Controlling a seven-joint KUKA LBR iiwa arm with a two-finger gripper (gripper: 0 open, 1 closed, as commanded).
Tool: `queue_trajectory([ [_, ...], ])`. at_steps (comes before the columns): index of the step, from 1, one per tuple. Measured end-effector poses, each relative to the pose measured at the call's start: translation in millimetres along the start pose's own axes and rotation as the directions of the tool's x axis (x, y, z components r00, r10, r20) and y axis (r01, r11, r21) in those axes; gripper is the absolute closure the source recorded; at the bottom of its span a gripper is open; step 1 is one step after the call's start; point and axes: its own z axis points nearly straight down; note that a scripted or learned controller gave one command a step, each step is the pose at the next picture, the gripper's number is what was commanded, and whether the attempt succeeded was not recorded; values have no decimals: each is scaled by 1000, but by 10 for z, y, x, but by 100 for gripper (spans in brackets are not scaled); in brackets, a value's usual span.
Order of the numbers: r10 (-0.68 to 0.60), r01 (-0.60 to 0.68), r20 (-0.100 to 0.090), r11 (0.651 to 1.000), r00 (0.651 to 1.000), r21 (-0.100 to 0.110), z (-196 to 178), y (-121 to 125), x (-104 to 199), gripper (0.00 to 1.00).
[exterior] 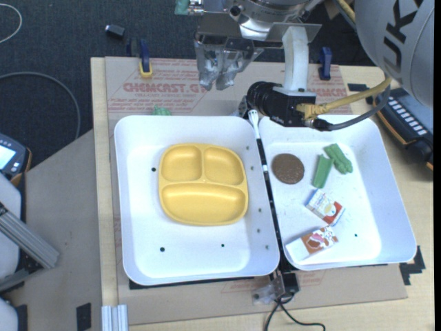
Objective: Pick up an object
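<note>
The tool (222, 71) is held above the bins, its state cannot be told. The small packets (324, 207) could be missed, lying flat.

Divided plate (203, 183) in left bin (131, 185); disc (287, 168), two packets (324, 207) in right bin (386, 185)
</note>
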Motion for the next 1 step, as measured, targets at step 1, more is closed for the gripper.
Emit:
queue_trajectory([
  [1,3,-3,8,1000,1000,21,1321,-254,-94,100],
])
